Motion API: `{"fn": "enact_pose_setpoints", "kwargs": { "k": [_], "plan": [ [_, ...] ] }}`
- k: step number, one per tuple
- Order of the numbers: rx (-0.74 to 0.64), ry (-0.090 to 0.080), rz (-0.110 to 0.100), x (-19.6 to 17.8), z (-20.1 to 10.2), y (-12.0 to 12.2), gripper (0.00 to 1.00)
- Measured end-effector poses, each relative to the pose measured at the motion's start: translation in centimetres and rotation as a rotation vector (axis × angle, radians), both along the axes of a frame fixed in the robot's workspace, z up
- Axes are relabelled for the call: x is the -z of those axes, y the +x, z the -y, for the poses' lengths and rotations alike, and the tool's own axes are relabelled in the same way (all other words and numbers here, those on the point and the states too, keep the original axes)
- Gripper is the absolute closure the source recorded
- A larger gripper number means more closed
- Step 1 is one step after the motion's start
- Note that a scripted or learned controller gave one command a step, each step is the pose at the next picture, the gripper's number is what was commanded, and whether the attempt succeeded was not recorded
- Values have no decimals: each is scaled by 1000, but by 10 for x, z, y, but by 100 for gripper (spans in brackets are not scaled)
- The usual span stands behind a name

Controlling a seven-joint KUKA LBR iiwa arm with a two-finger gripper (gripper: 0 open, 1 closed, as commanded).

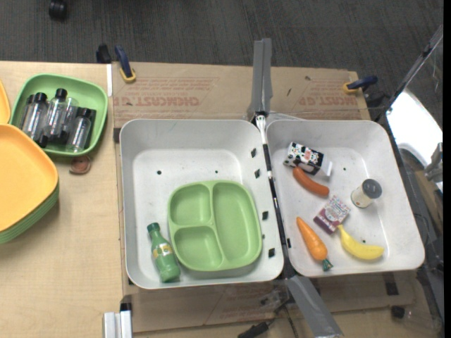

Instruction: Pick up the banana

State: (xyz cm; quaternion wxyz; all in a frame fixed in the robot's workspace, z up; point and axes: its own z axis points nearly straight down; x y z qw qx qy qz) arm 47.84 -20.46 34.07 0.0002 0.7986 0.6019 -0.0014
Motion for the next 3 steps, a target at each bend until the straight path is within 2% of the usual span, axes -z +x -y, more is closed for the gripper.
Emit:
{"fn": "enact_pose_setpoints", "kwargs": {
  "k": [2,3],
  "plan": [
    [197,0,-1,-29,-7,21,100],
    [278,-1,0,-46,5,32,100]
  ]
}}
